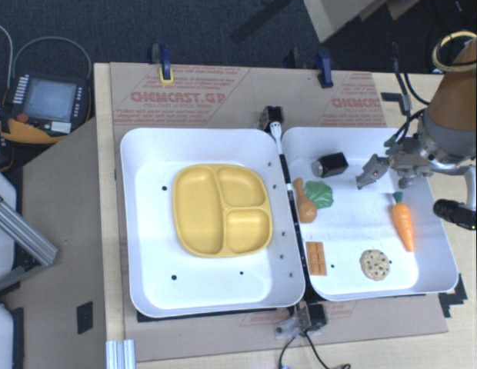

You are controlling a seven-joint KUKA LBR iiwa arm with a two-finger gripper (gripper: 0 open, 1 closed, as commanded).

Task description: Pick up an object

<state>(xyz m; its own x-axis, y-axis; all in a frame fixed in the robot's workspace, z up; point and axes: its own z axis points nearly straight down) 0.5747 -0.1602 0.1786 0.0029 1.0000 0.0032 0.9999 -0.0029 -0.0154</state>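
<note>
Starting at the far left, a handheld control pendant (45,102) with a dark screen lies on the floor beside the tabletop (108,206), which is covered in brown cardboard printed with red lettering. Two blue clamps (165,60) grip its back edge. On the tabletop, the left bin (146,283) holds a yellow divided plate (221,209) with three compartments, lying flat near the bin's middle. The right bin (431,279) sits just beside it, the two rims touching along the centre.

Along the right bin's left wall lies a tan, bread-like piece (305,202), with a green leafy toy (319,194) touching its right side. Below them, near the front left corner, rests a small orange waffle-patterned bar (316,257). A small black block (330,164) sits toward the back of the bin. A round cookie (375,264) lies near the front edge, and a toy carrot (403,224) lies to its upper right, green tip pointing toward the back.

The grey arm (452,121) with its orange band reaches in from the right, and the pincer (385,172) hangs over the back part of the right bin, between the black block and the carrot. Its fingers (369,173) stand apart with nothing between them; the carrot lies just below and is not gripped.
</note>
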